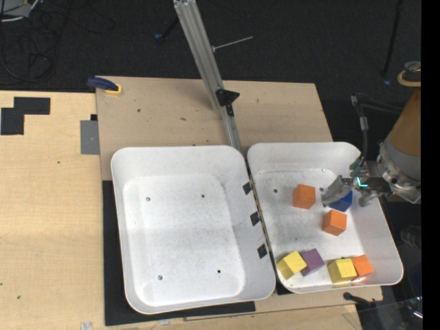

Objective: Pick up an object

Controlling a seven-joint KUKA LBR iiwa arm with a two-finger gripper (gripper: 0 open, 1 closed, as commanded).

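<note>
A pale wooden bench (206, 115) stands over dark floor (103, 33) strewn with cables (27, 19).

White bins (185, 163) matt plastic, speckled; bench (179, 108) bare wood; slanted rail (199, 47) ribbed metal

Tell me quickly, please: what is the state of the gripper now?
Gripper: down in the right bin at a blue block; open or closed cannot be told.

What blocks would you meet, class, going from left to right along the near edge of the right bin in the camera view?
Yellow block → purple block → second yellow block → orange block.
</note>
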